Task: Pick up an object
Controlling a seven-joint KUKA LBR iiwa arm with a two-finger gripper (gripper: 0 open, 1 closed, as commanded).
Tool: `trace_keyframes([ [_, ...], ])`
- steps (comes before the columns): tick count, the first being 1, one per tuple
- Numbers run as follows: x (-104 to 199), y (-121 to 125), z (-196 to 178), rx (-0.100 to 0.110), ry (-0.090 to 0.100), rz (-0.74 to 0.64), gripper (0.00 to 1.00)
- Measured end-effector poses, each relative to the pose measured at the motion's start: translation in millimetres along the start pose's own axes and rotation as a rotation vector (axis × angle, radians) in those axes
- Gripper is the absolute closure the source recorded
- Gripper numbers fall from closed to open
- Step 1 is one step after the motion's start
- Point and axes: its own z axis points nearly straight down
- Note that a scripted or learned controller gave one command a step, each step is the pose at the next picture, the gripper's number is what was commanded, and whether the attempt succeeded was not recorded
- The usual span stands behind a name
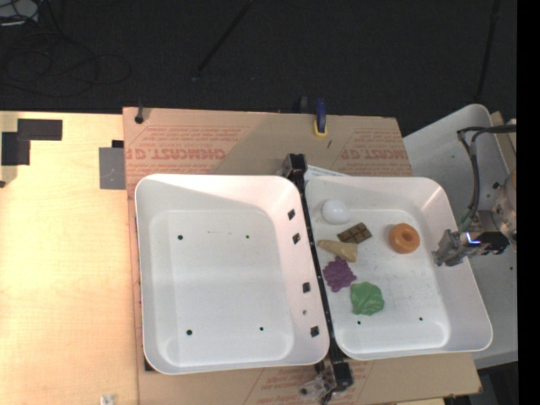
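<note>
White right bin (439, 332): claw (449, 251) beside orange ring (405, 238).

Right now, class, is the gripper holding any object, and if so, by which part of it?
Nothing is held. The gripper sits at the right bin's right rim, apart from the orange ring and the other objects, with nothing between its fingers.

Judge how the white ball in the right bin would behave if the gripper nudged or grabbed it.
The white ball looks round and smooth, so it would probably roll at a nudge. Its curved surface may slip from two fingers. It lies near the bin's far wall, which might stop it.
</note>
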Motion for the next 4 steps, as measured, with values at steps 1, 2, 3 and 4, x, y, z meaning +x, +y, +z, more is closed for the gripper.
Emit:
trace_keyframes([
  [1, 53, 4, -96, -0.001, 0.000, 0.000, 1.00],
  [2, 50, -7, 97, 0.028, 0.004, 0.008, 1.00],
  [3, 77, 1, -89, -0.009, -0.001, 0.002, 1.00],
  [4, 77, -1, -80, 0.010, -0.001, 0.004, 0.00],
])
